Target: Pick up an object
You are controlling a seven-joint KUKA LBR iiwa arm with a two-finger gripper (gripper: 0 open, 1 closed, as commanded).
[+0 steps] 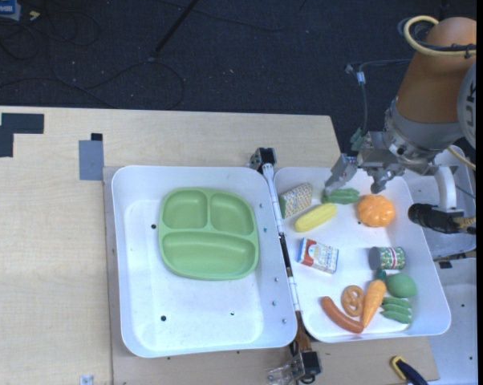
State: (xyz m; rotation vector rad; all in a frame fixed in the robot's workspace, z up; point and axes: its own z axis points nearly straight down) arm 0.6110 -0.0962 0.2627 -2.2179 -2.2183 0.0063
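The arm reaches in over the right-hand bin [434, 311] at its far edge, orange band above the wrist, with the jaws [359, 180] spread open and pointing down. One finger [338, 172] stands just above a small green pod-shaped toy [342, 195] lying near the bin's far rim; the other finger sits toward the orange pumpkin-like toy [375, 210] just beside it. Nothing is gripped between them.

The rest of the right bin is crowded. A yellow corn cob [315, 216] lies tilted beside the green toy, and a small printed packet [296, 200] leans near the bin's far-left corner. In the middle sits a white carton with red print [318, 255]. Toward the right rim is a little can [388, 257] on its side, with a green round toy [401, 285] below it. Along the near edge lie a carrot [373, 299], a pretzel [353, 298], a red sausage [340, 314] and a bunch of green beans [396, 311], touching or overlapping one another.

The left bin [145, 327] holds a green divided plate [208, 233], set toward its far side. Both bins rest on the pale wooden surface [41, 255].
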